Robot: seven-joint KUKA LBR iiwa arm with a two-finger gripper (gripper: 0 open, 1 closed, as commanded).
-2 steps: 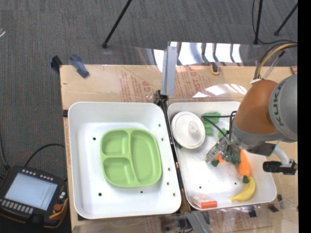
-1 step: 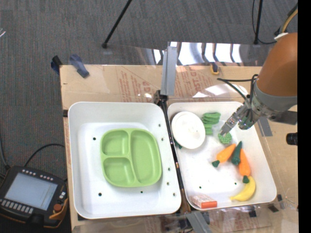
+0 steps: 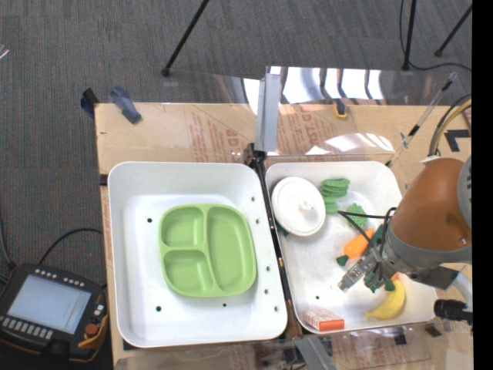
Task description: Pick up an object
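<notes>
Poised low over the shallow white right-hand bin [image 3: 385, 172], toward its right edge: grey two-finger gripper [image 3: 353, 276], angled down and leftward, with the arm's orange band [image 3: 431, 203] bulking above it. Cannot tell whether spread or pressed together, since the tip reads as one grey bar at this slant; nothing seen pinched in it. Probably aimed here because most loose pieces cluster in this half of the bin. Just beside the tip, toward the bin's middle: small orange toy carrot [image 3: 356, 245]. Close on the other side, by the near right corner: yellow plastic banana [image 3: 389, 303], with a small dark green piece [image 3: 375, 282] between it and the gripper, too hidden to identify. Likeliest pick, judging by nearness: carrot or green piece, neither lifted yet. Further off, against the left edge: round white knobbed lid [image 3: 300, 205]; at the far edge, flat green ridged slices [image 3: 335, 187]; along the near edge, small orange-and-white box [image 3: 323, 320]. Alone in the middle of the white left-hand bin [image 3: 123, 206]: light green divided plastic plate [image 3: 208, 249], well apart from the arm and unlikely to matter for this attempt.
</notes>
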